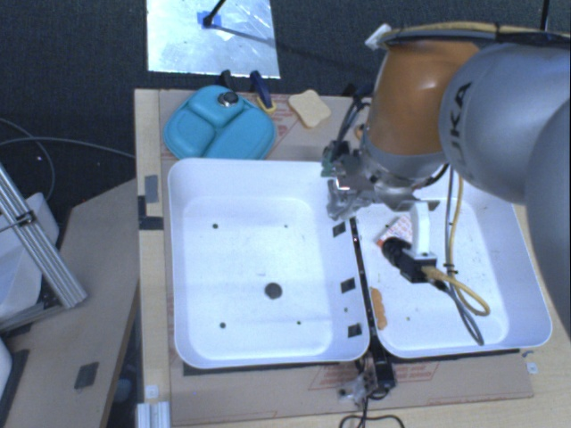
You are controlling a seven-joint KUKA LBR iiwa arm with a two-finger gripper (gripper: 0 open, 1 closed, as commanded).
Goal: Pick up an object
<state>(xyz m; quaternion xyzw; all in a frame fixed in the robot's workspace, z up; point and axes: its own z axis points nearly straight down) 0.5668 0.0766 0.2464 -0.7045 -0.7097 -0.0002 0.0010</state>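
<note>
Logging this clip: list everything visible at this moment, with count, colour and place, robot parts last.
bins: two, white, side by side on the bench.
divided tray: one, light blue, behind the left bin.
toast-shaped piece: one, tan, right of the blue tray.
round item: one, dark, on the left bin's floor.
red-and-white item: one, in the right bin under the arm.
orange strip: one, right bin, near the divider.
shiny sheet: one, silver, beyond the bench.
arm: one, grey with orange band, over the right bin.
gripper: one, at the bins' dividing edge.
</note>
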